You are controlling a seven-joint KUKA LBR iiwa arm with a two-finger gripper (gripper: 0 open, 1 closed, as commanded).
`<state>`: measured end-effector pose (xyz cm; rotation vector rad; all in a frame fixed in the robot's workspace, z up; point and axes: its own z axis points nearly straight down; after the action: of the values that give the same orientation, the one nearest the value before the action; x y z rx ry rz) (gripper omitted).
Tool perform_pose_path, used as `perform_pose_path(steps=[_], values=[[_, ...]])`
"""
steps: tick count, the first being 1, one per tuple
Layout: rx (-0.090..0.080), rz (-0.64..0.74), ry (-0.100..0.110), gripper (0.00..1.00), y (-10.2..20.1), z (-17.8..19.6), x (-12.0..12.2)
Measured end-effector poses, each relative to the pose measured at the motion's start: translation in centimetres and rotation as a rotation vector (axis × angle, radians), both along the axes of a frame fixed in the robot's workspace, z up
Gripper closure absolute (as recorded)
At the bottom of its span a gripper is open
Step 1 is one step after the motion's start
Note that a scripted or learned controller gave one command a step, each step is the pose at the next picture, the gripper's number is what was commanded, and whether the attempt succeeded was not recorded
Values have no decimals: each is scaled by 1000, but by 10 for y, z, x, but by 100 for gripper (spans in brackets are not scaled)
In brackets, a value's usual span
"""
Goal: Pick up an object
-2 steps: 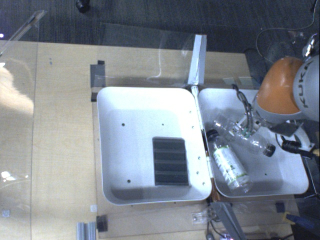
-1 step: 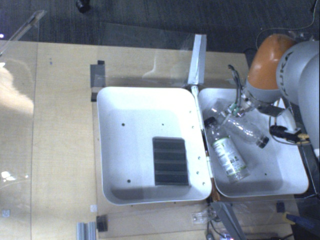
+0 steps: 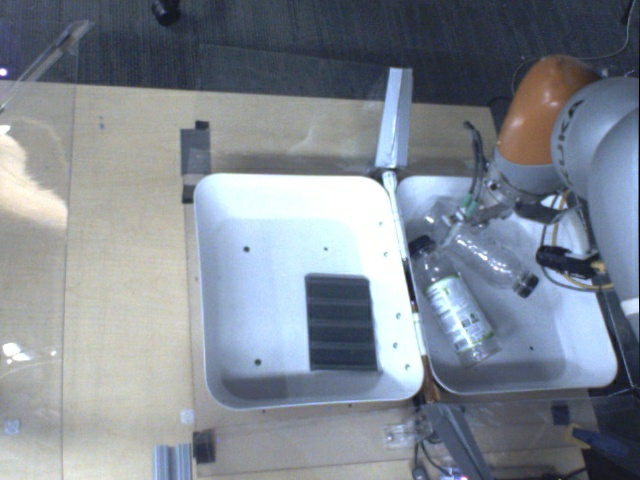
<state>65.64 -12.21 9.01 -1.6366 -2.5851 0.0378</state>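
In the right bin (image 3: pixel 580 363) lie two clear plastic bottles. One with a green and white label (image 3: pixel 457 315) points toward the bin's front. The other clear bottle (image 3: pixel 487 258), with a dark cap, lies slantwise across the bin's middle. My gripper (image 3: pixel 473 211) is low at the back of this bin, right at the upper end of the slanted bottle and some crumpled clear plastic. Whether it touches them I cannot tell. A black ribbed block (image 3: pixel 341 321) lies flat in the left bin (image 3: pixel 240 218).
The grey arm with its orange band (image 3: pixel 545 108) hangs over the right bin's back right corner, with cables (image 3: pixel 570 260) trailing along the right wall. A metal post (image 3: pixel 394 118) stands behind the gap between the bins.
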Motion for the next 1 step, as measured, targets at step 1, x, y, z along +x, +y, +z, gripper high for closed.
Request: perform_pose_path(steps=[1], values=[[0, -1, -1, 0, 0, 0, 0]])
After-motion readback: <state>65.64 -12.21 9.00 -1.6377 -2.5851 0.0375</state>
